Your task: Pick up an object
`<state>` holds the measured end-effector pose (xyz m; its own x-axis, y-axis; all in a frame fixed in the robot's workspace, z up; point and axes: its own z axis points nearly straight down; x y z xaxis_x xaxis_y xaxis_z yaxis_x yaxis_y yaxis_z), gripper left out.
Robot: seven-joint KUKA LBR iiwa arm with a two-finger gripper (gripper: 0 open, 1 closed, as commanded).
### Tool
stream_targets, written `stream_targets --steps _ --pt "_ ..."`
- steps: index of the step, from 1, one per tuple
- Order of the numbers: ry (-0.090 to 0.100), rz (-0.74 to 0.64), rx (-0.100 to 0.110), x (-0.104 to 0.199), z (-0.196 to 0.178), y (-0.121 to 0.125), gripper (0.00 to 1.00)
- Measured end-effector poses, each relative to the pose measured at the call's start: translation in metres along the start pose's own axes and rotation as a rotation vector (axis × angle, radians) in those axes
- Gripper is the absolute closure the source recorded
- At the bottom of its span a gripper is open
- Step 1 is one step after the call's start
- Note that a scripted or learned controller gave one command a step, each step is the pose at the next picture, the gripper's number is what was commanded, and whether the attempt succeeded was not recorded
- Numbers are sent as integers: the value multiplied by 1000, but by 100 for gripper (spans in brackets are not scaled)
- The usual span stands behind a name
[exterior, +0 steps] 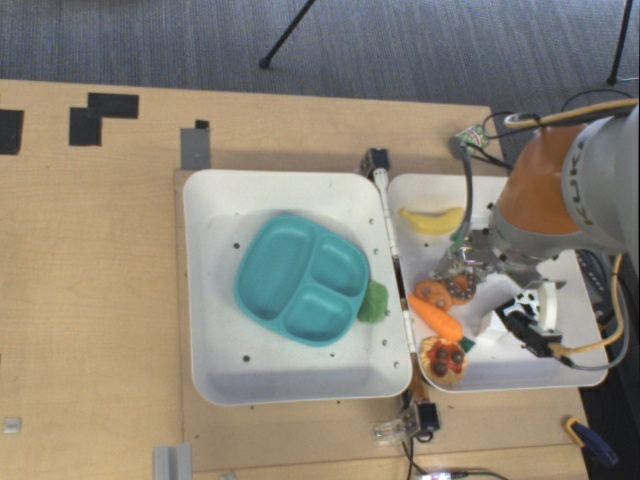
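My gripper [459, 280] is low in the right bin [500, 373], near its left side. Just left of the tip lies a small round orange thing [432, 293], touching or nearly touching it. An orange carrot [438, 319] lies just below that. A small fruit tart [445, 359] rests in the bin's front left corner. Behind the gripper, near the bin's far wall, lies a yellow banana [433, 220]. The wrist and arm [545, 193] cover the right part of this bin.
The left bin [215, 298] holds a teal divided plate [303, 278] with a small green thing [374, 302] against its right edge. A low wall [396, 268] separates the two bins. A black stand leg [298, 20] crosses the floor beyond the bench.
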<state>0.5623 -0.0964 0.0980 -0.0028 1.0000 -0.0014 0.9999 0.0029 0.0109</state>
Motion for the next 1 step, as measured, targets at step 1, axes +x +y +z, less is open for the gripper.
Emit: stream_targets --steps 1 --pt "2 -2 5 48 -113 -42 100"
